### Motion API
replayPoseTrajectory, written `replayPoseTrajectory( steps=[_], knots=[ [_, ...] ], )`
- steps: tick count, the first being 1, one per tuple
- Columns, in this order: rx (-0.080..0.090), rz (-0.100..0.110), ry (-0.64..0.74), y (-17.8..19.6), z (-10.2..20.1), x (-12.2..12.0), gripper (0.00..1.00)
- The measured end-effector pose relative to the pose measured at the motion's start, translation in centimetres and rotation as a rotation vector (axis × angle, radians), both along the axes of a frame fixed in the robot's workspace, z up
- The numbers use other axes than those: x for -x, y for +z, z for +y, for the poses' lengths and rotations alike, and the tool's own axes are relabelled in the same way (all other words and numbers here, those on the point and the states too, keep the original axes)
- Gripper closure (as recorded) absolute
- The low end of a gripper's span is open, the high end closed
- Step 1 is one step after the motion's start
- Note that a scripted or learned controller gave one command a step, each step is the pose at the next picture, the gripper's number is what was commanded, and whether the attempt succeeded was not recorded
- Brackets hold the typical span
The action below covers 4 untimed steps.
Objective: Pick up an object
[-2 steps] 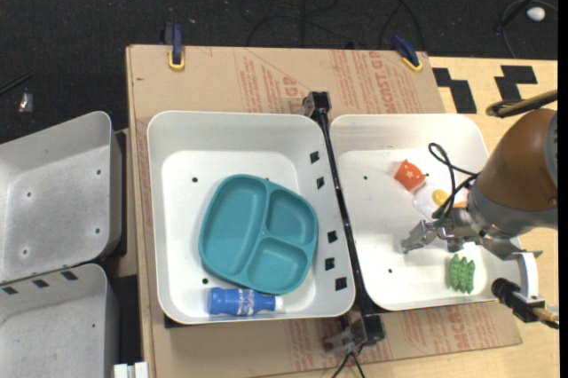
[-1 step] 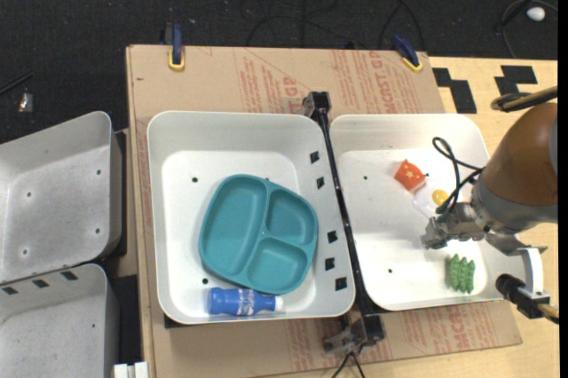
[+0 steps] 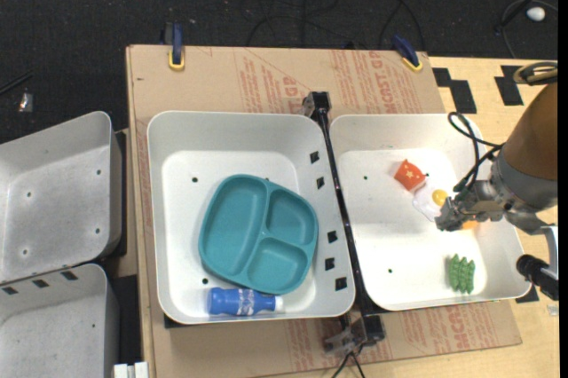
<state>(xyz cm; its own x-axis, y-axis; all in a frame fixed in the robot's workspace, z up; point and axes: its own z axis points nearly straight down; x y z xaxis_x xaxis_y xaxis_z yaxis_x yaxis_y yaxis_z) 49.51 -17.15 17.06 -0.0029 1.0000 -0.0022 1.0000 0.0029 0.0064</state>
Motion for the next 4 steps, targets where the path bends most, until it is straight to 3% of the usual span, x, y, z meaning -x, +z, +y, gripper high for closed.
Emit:
replayPoseTrajectory(
  steps=[1,2,4],
  knots=[
    [0.0,0.001,0.0,4.4,-0.3,-0.6,1.0],
    [-0.001,0.004,0.0,5.2,-0.3,-0.7,1.0],
    [-0.003,0.005,0.005,4.2,9.1,-4.4,1.0]
  ],
)
